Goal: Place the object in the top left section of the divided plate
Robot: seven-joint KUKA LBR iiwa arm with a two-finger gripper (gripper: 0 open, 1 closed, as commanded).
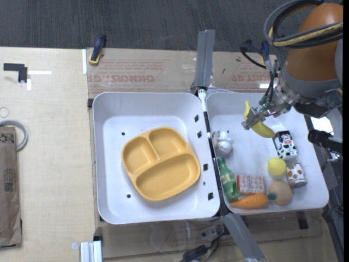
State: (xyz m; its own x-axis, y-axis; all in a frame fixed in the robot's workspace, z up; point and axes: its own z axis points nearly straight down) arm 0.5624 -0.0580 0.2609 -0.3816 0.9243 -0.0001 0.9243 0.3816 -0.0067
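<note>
The gripper (255, 119) hangs over the right bin (316, 201) with its fingers clenched on a banana (260, 127), which juts out yellow above and below them. The plate (161, 164) lies well left of the fingers in the left bin (106, 146). A lemon (277, 166) and carton (284, 145) sit below right of the fingers.

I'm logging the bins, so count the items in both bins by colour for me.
Yellow: 3, divided plate, banana, lemon
Green: 1, bottle
Orange: 1, carrot
Tan: 1, potato
White or grey: 1, small object
Printed packs: 3, carton, can, packet
Total: 10
</note>
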